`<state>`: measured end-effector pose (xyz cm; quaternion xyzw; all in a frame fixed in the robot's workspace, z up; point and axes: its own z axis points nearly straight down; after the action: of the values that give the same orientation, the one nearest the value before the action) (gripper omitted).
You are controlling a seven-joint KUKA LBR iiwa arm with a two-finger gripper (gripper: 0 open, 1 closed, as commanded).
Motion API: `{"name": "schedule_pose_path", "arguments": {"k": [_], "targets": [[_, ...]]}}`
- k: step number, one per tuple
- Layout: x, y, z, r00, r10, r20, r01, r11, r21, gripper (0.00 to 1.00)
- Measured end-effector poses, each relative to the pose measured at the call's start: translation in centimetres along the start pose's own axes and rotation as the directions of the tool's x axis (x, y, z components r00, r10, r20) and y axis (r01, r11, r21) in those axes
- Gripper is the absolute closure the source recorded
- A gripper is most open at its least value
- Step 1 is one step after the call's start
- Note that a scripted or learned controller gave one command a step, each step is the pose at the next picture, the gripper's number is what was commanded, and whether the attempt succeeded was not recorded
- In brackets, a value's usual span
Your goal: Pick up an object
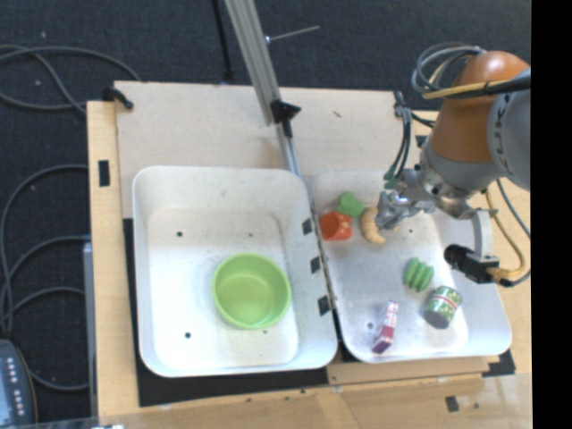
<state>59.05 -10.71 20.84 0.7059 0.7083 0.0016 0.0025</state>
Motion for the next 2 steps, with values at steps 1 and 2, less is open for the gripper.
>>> {"name": "schedule_pose_path", "arguments": {"k": [1, 2], "targets": [[4.3, 0.3, -1.1, 1.0, -0.004, -0.003, 0.004, 1.0, 0.003, 1.0], [9.5, 1.2, -2.5, 1.0, -0.005, -0.003, 0.005, 1.0, 0.003, 1.0]]}}
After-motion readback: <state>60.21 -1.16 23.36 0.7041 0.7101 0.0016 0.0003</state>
